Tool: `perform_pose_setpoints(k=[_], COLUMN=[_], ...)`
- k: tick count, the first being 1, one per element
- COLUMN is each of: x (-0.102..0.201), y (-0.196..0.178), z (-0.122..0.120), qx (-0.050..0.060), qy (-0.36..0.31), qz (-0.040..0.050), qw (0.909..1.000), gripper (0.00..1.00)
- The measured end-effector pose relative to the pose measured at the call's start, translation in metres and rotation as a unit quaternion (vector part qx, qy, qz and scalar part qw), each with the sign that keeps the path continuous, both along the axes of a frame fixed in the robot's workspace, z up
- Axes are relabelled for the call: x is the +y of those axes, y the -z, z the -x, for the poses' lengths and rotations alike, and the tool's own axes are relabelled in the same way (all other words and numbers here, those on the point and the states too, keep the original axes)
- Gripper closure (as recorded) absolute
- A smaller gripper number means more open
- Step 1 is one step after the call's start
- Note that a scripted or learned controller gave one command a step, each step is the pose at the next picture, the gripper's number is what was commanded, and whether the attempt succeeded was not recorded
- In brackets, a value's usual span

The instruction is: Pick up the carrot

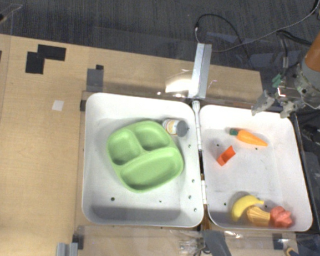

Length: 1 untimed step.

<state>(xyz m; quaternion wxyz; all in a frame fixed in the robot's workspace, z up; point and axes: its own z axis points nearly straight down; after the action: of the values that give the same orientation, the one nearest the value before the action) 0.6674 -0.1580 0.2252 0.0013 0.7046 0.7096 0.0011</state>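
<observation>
An orange carrot (249,138) with a green stub end lies flat in the upper part of the right bin (290,164), its tip pointing right. My gripper (274,105) hangs above the bin's top right corner, up and to the right of the carrot and apart from it. Its two fingers (260,105) are spread and nothing sits between them.
A small orange block (225,155) lies just below the carrot. A banana (245,205), a tan piece (257,217) and a pink-red piece (281,216) cluster at the right bin's lower edge. The left bin (95,197) holds a green divided plate (145,154) and a small jar (175,127).
</observation>
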Motion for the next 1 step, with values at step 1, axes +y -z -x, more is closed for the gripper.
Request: perform_pose_setpoints(k=[1], x=[-0.0256], y=[0.1045], z=[0.0168], qx=[-0.001], qy=[0.032], qz=[0.0001], qw=[0.9995], gripper=[0.0])
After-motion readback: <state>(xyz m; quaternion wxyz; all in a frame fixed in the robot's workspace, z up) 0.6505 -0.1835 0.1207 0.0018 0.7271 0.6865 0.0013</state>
